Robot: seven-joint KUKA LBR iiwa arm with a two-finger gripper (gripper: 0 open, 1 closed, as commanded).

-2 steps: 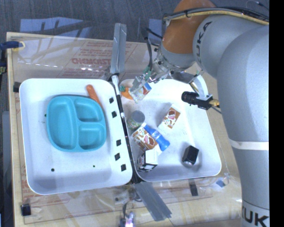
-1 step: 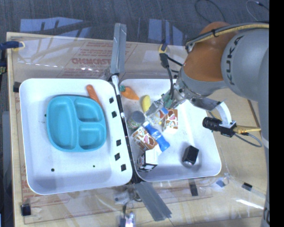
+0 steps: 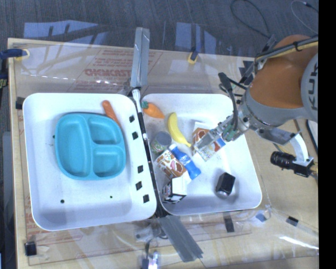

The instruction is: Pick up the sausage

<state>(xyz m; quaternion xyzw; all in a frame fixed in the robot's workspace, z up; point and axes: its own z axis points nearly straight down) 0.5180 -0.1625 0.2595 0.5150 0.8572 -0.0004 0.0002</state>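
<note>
The sausage [image 3: 109, 110] is a short orange-red link lying at the back right of the left bin [image 3: 33, 150], just past the corner of the blue divided plate [image 3: 91, 145]. My gripper [image 3: 209, 145] hangs low in the right bin [image 3: 246, 150], far to the right of the sausage. It is over a brown-and-white packet [image 3: 201, 134] and some small items. Nothing can be made out in its grasp.
The right bin also holds a carrot [image 3: 154, 111], a banana [image 3: 177, 129], a blue tube [image 3: 188, 165], a printed snack pack [image 3: 168, 162], a dark round lid [image 3: 161, 138] and a black block [image 3: 225, 184]. A divider [image 3: 141, 150] separates the bins.
</note>
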